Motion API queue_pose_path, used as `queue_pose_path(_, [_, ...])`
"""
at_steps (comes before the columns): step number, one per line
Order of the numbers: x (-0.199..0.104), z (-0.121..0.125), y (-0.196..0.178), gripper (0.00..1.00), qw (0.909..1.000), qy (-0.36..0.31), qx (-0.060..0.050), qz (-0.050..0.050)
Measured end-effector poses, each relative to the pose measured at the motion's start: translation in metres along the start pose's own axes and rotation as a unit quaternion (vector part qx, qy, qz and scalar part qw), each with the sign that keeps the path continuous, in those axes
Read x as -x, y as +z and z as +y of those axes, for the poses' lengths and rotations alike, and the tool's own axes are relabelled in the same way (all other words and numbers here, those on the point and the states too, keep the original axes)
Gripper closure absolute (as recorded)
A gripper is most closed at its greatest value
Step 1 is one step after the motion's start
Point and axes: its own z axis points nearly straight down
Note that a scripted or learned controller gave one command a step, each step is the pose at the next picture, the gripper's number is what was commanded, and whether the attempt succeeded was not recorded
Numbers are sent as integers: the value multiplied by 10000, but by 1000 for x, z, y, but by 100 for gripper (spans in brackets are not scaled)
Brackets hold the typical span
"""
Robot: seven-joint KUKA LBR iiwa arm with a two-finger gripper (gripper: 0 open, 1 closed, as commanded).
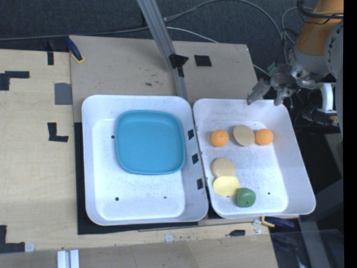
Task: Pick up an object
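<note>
At the right bin's (pixel 295 166) near edge, about six o'clock, a green ball (pixel 245 197) touches a yellow disc (pixel 225 185), with a beige disc (pixel 223 167) just behind it. Toward twelve o'clock runs a row: orange ball (pixel 219 138), tan disc (pixel 244 135), second orange ball (pixel 264 137), each touching its neighbour. The left bin (pixel 100 166) carries a blue plate (pixel 149 142).

Farthest back, at the right bin's one o'clock corner, the hand (pixel 269 95) hangs over the rim, its two fingers apart with nothing between them and touching nothing.

I judge this the approach step, no pick made. The next move calls for travel toward six o'clock over the row, then a descent astride one piece; the second orange ball lies nearest.
</note>
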Motion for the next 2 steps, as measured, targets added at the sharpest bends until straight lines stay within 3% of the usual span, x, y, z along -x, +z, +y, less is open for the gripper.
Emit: queue_pose_path(2, [3,-14,122,0,10000,1,-27,6])
